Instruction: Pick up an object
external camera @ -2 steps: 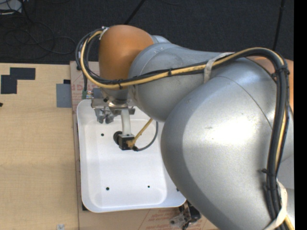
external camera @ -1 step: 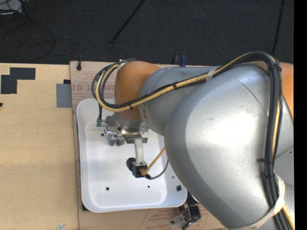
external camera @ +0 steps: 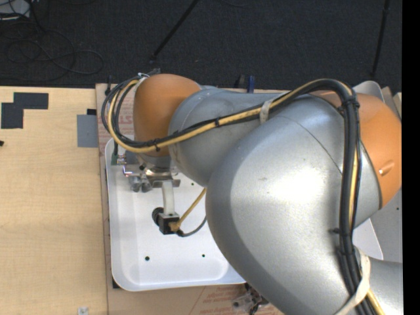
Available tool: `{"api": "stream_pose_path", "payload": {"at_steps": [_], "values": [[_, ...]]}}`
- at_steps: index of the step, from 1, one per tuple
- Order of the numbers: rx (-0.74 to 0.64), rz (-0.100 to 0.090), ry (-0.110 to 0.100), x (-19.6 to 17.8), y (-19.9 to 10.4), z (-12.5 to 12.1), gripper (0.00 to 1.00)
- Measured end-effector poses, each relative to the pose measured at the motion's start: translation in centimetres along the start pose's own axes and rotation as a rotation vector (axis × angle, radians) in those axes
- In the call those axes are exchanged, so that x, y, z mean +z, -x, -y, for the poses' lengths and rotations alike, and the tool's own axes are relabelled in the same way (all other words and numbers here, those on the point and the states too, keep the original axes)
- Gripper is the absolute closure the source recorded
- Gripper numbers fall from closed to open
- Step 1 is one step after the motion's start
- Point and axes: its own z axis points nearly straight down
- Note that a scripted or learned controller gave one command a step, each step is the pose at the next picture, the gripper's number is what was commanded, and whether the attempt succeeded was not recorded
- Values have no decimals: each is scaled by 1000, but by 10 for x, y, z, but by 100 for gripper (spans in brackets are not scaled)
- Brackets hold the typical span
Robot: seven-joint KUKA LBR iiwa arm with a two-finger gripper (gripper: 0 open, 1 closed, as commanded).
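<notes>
Table (external camera: pixel 46 228) on the far left is pale wood, pretty bare, with a black stepped patch (external camera: pixel 23 107) near its top corner and a grey rectangle (external camera: pixel 86 130) a bit further right, close to the table's edge. Behind it all, along the top, is dark floor (external camera: pixel 216 25) with a few loose cables (external camera: pixel 39 44) trailing over it.

Next comes the left bin (external camera: pixel 157 268), shallow and white, sitting just beside the table edge. The part of its floor I can see is plain white with two small dark dots (external camera: pixel 147 258) toward the near side.

The pincer (external camera: pixel 146 179) is down inside that bin, near its far end, pointing at the bin floor. Honestly can't tell whether it's released or clenched from this angle, since the wrist sits right over it. Straight above it is the orange band (external camera: pixel 161 107), with a bundle of black hoses (external camera: pixel 118 123) looping round its left side.

From there the big grey arm (external camera: pixel 282 202) sweeps across to the right and blocks most of the rest, with another orange section (external camera: pixel 387 149) at the far right. A pale sliver (external camera: pixel 387 238) under it could be the second bin. The arm covers so much of both bins that I can't tell where the object to pick up is.
</notes>
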Motion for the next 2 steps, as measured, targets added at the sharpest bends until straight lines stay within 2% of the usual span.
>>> {"api": "stream_pose_path", "payload": {"at_steps": [1, 2], "values": [[1, 1, -4, -42, -8, 44, 100], [0, 0, 5, -56, -8, -26, 100]]}}
